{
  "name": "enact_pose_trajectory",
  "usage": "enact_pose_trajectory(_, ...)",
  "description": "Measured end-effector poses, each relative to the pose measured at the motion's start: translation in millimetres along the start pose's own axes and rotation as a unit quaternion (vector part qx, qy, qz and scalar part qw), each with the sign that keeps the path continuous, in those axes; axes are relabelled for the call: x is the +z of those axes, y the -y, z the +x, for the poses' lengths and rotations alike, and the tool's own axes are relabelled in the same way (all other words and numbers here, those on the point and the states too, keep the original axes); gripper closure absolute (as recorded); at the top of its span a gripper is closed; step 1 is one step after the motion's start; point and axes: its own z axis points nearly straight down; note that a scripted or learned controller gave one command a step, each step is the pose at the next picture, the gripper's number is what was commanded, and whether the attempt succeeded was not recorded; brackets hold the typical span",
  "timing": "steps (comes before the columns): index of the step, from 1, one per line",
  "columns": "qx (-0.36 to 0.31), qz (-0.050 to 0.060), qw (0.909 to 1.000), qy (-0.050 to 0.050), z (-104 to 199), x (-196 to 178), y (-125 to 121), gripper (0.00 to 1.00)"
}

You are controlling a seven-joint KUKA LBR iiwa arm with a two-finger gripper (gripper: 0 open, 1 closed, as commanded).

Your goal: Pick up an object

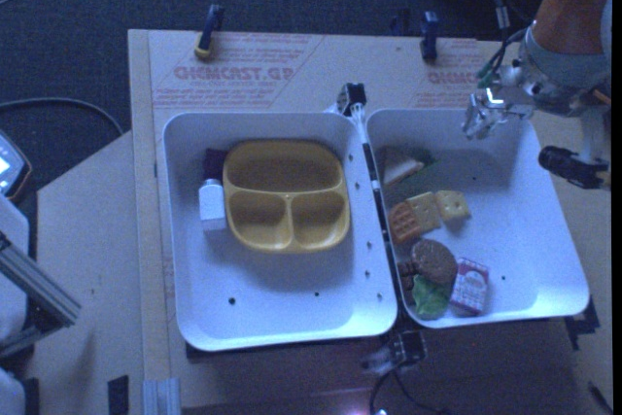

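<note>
Grey arm's end effector point(478, 120) over right bin's point(544, 253) far rim | fingers' opening: cannot tell | toy food clustered at bin's left | holding nothing visible

arm point(573, 5): cut off at right edge | claw point(478, 123): finger gap too small to tell

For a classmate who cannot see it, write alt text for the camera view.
A grey and orange robot arm reaches in from the right, its pincer above the back of the right bin, which holds toy food along its left side. The left bin holds a yellow divided tray and a small white bottle.
</note>
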Motion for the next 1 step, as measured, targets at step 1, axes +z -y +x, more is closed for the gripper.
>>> enact_pose_trajectory(1,-0.002,0.006,1.0,-0.002,50.2,4.2,28.1,1.0)
